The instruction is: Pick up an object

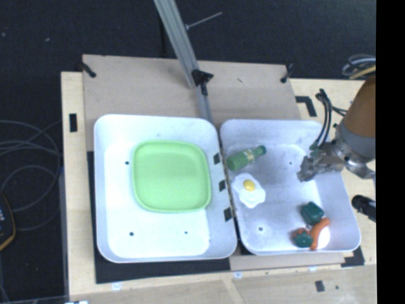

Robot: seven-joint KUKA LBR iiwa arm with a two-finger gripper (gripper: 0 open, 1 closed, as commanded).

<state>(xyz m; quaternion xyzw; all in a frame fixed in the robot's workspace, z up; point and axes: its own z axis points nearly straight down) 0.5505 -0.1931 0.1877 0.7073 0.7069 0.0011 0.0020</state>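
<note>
1. The gripper (310,168) hangs over the right bin (278,246), near that bin's right wall and a little above its middle; the picture is too coarse to tell how it is set, and nothing shows in its grasp.
2. Behind it the grey wrist and orange band of the arm (361,116) lead off past the bin's right edge.
3. Nearest to the gripper, toward the bin's lower right corner, lies a dark green block (311,211).
4. Just beside that block, in the same corner, lie an orange and white toy (320,232) and a small red and green piece (302,238), touching or nearly so.
5. A fried egg toy (249,190) lies near the right bin's left wall, about mid-height.
6. A green bottle (244,158) lies on its side just above the egg, cap pointing toward the upper right.
7. The left bin (114,233) carries a light green square plate (171,175), flat in its middle.
8. A grey pole (178,33) slants over the bench's far edge.
</note>
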